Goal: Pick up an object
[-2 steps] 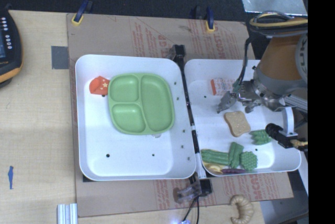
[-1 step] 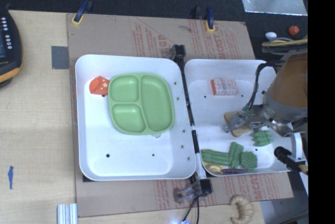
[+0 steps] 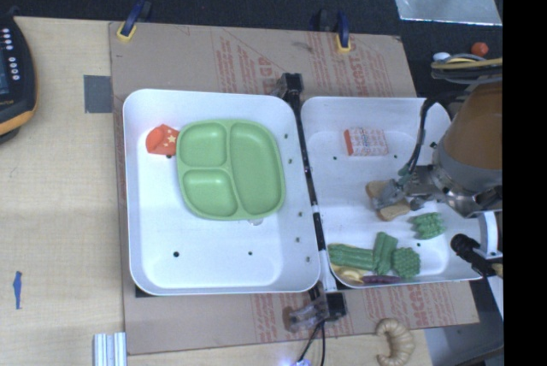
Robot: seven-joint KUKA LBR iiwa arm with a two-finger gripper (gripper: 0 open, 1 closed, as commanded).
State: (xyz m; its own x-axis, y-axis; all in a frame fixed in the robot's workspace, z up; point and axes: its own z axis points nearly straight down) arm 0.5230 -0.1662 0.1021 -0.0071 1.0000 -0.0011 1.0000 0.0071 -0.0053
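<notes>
The gripper (image 3: 395, 195) sat low over a tan object (image 3: 386, 200) in the right bin (image 3: 325, 185) (its grip could not be told), so nothing was visibly lifted yet.

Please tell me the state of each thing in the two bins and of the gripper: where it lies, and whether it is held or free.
Green divided plate: flat in the left bin, free.
Red object: in the left bin, touching the plate's left edge.
White packet: flat in the right bin, free.
Green toys: piled at the right bin's front edge, free.
Gripper: low in the right bin, over a tan object; grasp unclear.
</notes>
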